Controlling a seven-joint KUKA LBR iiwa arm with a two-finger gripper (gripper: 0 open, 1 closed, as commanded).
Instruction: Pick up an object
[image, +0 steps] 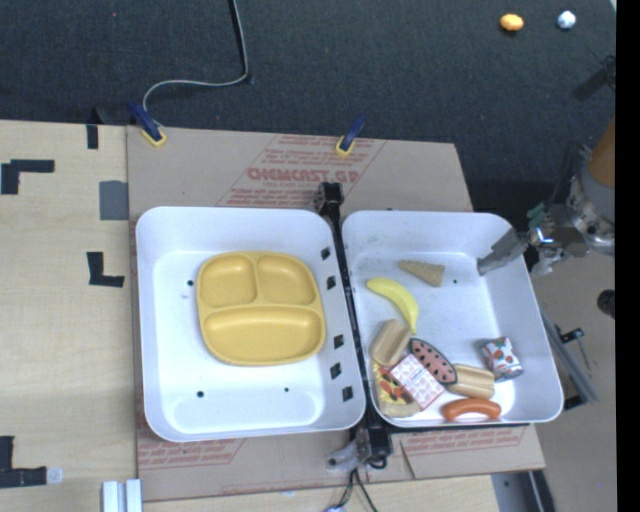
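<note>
My gripper (508, 251) hangs over the upper right rim of the right bin (455, 232), reaching in from the right, and nothing shows in it. Below and left of it lie several toy foods. A tan wedge (422, 271) is nearest, with a yellow banana (396, 299) beside it. Further toward the front are a bread roll (389, 342), a watermelon slice (432, 361), a red-and-white checkered packet (412, 382), a small can (500, 357), a baguette piece (473, 381) and a red sausage (471, 409).
The left bin (165, 330) holds a yellow divided plate (261, 307). A black divider (341, 300) runs between the bins. Both bins rest on cardboard (290, 175) held by yellow clamps. The back of the right bin is bare white floor.
</note>
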